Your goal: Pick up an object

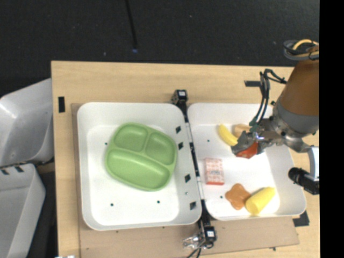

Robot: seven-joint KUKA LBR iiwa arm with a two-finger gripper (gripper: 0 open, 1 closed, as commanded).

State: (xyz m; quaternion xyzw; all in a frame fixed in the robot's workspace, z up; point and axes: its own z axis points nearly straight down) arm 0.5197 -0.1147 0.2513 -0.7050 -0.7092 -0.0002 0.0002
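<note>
My gripper (246,143) hangs low over the right bin (285,171), near its upper middle, below the grey wrist and orange band. A small red object (249,152) shows right at the gripper's tip, partly covered by it; whether it is gripped or just lying under the tip is unclear. A yellow banana-shaped piece (227,135) lies just left of the gripper, and a tan piece (239,128) sits beside it. Lower in the bin lie a pink-and-white box (214,171), an orange-brown piece (235,195) and a yellow rounded object (261,200).
The left bin (91,198) holds a green divided plate (141,156). A raised divider with black clips (189,149) runs between the two bins. Cables and the arm's body (301,95) stand over the right bin's far right corner.
</note>
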